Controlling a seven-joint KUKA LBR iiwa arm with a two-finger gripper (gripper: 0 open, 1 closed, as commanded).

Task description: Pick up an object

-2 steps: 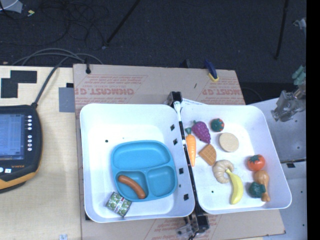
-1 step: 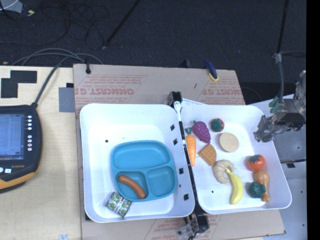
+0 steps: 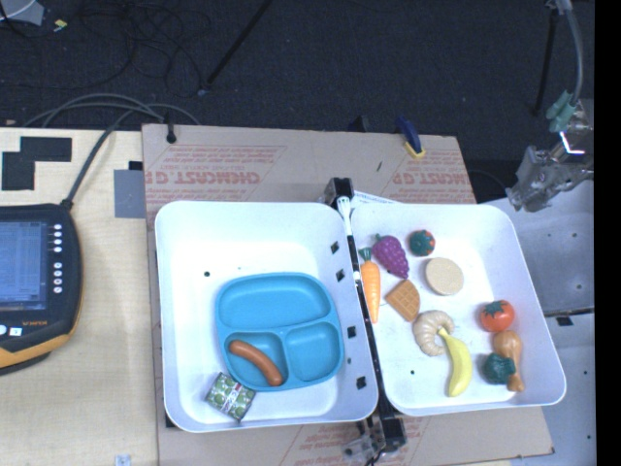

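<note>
1. The banana (image 3: 456, 362) is lying in the right bin (image 3: 529, 260), near its front, long axis running near-to-far.
2. Mirrored red print on the cardboard (image 3: 291, 163) under the bins is reading "CHEMCREST".
3. The gripper (image 3: 543, 178) is hanging past the right bin's far right corner, well apart from the banana; its state cannot be told.
</note>
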